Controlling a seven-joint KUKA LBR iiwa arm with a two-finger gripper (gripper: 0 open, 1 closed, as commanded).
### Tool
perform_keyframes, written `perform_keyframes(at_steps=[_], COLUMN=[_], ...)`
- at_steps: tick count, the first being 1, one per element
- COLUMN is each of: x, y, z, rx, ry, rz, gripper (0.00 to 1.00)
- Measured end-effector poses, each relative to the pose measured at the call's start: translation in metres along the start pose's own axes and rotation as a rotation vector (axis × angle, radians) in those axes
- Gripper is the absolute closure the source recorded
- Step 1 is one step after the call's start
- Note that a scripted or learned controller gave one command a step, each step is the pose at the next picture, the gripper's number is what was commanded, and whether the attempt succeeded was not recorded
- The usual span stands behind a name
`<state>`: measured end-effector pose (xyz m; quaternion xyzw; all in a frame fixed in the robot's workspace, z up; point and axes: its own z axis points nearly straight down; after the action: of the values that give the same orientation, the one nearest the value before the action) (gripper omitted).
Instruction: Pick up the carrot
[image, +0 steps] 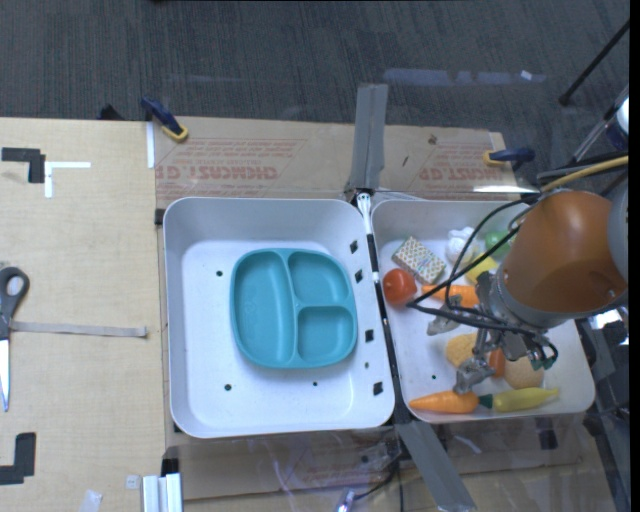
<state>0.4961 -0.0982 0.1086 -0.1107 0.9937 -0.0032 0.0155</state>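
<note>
Just below the two-finger claw (470, 376) lies the long orange carrot (444, 403), lengthwise left-right; claw's opening cannot tell.

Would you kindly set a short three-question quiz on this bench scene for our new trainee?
1. True or false: the orange tapered carrot lies in the right white bin.
2. What sits in the left white bin? A) scissors B) teal three-compartment plate C) tomato
3. Fill in: beside the carrot, toward the arm, lies a ____ long vegetable.

Key: 1 true; 2 B; 3 yellow.
</note>
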Motion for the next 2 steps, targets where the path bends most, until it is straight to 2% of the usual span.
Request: perform_keyframes(at_steps=[1,2], x=[-0.037,-0.073], y=[-0.031,-0.054], z=[0.017,0.018], rx=[-0.004,0.001], ry=[0.027,0.028], rz=[0.337,0.627], gripper=[0.0,0.0])
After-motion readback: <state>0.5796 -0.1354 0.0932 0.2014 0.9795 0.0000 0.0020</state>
